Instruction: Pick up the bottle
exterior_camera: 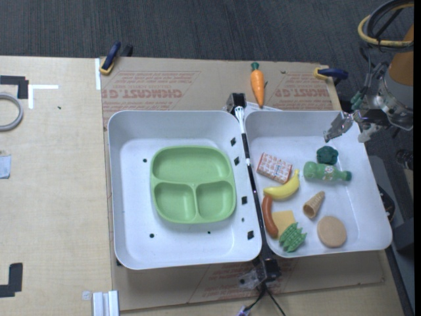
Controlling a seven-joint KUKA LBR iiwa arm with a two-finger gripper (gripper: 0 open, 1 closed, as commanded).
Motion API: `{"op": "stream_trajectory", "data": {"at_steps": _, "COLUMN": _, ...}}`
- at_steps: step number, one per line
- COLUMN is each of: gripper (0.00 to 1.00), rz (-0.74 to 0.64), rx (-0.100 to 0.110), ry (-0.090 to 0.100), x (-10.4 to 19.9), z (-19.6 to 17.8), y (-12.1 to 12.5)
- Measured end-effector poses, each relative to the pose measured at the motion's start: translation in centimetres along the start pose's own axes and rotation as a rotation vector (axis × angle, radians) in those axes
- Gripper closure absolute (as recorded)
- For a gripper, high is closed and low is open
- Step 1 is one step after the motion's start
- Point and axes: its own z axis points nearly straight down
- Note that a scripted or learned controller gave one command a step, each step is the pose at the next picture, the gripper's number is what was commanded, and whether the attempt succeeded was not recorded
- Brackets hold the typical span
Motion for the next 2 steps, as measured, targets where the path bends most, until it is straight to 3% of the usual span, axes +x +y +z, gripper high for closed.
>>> {"op": "stream_trajectory", "data": {"at_steps": 1, "gripper": 0.0, "rz": 0.111, "rx": 0.0, "ry": 0.0, "x": -0.43, "z": 13.6, "y": -2.71}}
{"op": "stream_trajectory", "data": {"at_steps": 2, "gripper": 1.0, "rz": 0.114, "rx": -0.001, "ry": -0.001, "x": -0.49, "z": 12.62, "y": -2.69}}
